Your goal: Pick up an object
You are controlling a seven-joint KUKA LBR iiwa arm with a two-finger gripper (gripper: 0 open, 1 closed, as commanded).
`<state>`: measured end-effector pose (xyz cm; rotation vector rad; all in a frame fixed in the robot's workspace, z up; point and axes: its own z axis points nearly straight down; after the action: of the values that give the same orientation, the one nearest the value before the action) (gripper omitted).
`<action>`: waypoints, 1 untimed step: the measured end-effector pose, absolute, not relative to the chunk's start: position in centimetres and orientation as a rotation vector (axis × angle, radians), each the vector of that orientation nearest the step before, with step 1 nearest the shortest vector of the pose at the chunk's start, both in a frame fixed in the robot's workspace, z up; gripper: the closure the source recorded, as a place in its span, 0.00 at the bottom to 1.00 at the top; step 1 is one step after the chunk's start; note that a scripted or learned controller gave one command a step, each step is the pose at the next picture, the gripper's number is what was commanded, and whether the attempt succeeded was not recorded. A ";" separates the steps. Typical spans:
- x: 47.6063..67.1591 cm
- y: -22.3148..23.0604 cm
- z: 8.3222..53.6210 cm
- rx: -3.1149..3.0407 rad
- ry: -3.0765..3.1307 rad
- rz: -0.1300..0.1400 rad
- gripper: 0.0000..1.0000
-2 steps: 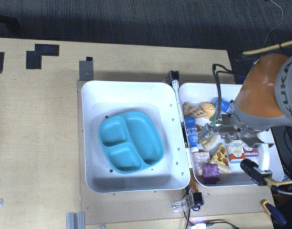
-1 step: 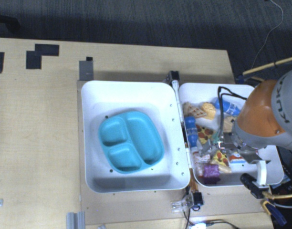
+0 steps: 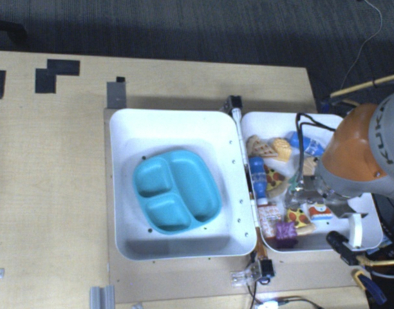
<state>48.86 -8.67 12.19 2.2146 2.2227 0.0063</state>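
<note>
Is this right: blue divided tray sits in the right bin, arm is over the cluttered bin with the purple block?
Not quite. The camera view shows the blue divided tray in the left bin, not the right one. The rest holds: the arm is over the cluttered right bin, which has the purple block near its front edge.

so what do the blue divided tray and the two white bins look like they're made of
The blue divided tray looks like moulded plastic: one even turquoise colour, rounded compartment walls, a soft satin sheen. The left bin and right bin also read as plastic, smooth white with rounded corners and slightly glossy walls, though thin painted metal cannot be ruled out from here.
</note>
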 end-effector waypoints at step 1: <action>48.9 -8.7 12.2 2.215 2.222 0.006 0.00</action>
<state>48.86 -8.67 12.18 2.2148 2.2224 0.0063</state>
